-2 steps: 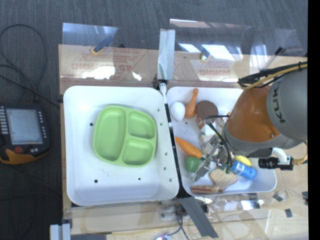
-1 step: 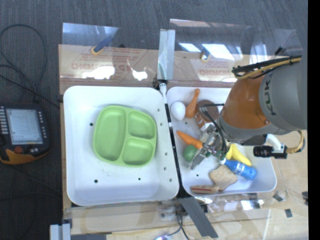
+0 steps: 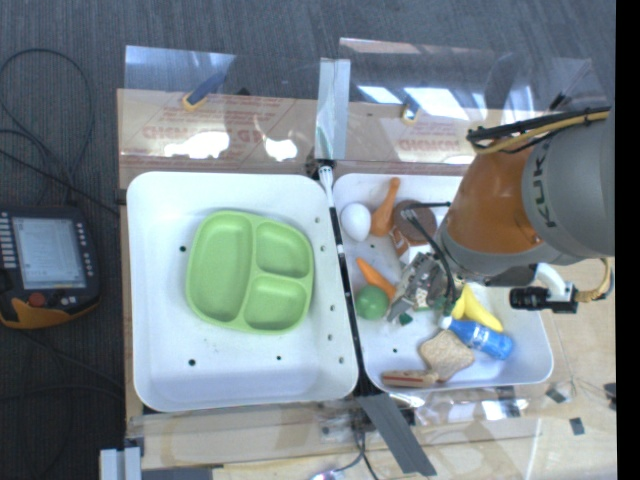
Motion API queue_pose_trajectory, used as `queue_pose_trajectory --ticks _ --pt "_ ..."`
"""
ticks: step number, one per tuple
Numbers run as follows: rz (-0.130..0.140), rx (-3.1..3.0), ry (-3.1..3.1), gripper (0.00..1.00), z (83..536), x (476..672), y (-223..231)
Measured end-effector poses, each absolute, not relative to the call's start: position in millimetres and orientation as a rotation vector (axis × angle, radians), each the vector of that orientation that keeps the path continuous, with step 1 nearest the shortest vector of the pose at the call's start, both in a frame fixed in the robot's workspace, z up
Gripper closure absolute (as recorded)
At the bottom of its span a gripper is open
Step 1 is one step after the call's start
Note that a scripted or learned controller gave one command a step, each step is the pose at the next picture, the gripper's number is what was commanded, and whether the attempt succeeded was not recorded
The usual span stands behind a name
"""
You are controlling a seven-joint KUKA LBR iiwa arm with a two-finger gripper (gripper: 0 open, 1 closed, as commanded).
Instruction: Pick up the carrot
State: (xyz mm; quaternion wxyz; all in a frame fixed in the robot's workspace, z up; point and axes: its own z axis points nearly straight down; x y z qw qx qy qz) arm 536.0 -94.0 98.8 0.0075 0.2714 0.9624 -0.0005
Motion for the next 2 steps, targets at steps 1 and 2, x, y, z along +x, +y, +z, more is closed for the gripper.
queue_pose_trajectory --ticks 1,2 --pt "-0.003 1.131 2.933 1.0 181.9 487.5 -27.7" --pt "-0.01 1.134 2.939 1.0 187.0 487.4 -28.1"
